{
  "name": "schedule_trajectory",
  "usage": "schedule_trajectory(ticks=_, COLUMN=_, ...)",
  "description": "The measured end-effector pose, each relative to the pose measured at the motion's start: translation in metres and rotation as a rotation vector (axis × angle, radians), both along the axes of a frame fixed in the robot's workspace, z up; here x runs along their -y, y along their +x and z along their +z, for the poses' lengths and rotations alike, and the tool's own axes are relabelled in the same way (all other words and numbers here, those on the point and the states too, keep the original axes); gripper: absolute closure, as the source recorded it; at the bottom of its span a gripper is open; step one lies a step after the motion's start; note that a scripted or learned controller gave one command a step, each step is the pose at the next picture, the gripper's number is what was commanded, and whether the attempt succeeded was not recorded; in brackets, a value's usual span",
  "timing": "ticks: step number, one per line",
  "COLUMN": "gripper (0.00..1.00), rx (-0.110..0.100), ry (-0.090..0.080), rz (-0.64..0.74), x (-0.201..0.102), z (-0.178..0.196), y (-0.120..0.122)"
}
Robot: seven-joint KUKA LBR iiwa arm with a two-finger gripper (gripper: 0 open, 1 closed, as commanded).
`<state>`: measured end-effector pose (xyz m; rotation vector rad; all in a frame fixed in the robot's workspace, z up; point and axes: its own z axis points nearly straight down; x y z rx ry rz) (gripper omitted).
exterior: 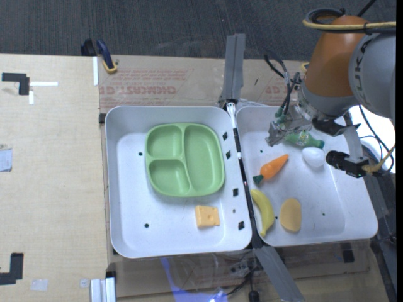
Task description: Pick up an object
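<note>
Nearest the lens: cheese wedge (pixel 207 216) in the left bin (pixel 119 187), well off to the gripper's left and toward you, below the green divided plate (pixel 185 160); skip both. Your gripper (pixel 281 129) hangs low at the far side of the right bin (pixel 352 225), tips at the bin floor. How wide it stands can't be read from this angle, and nothing visible is between the tips, so don't count a grasp. Closest candidate is a green object (pixel 305 139) just beside the tips on the arm side, partly hidden. White egg (pixel 313 156) sits near that, a bit toward you. Carrot (pixel 274 167) lies near, straight toward you from the tips. Banana (pixel 263 211) and tan round piece (pixel 290 214) are further on, at the near edge. To do it well: centre over one item, straddle its narrow axis, close, then check it lifts. The egg would likely roll.
</note>
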<state>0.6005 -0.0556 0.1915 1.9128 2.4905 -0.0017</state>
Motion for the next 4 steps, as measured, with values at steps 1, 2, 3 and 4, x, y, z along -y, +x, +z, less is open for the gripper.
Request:
schedule_trajectory(ticks=1, gripper=1.0, rx=0.016, ry=-0.006, rz=0.269, x=0.051, z=-0.077, y=-0.021)
schedule_trajectory(ticks=2, gripper=1.0, rx=0.032, ry=-0.015, rz=0.385, x=0.066, z=-0.083, y=-0.02)
schedule_trajectory(ticks=3, gripper=1.0, rx=-0.002, ry=0.001, rz=0.052, x=0.013, z=-0.001, y=-0.038)
schedule_trajectory(ticks=4, gripper=0.0, rx=-0.002, ry=0.0, rz=0.053, x=0.013, z=-0.001, y=-0.038)
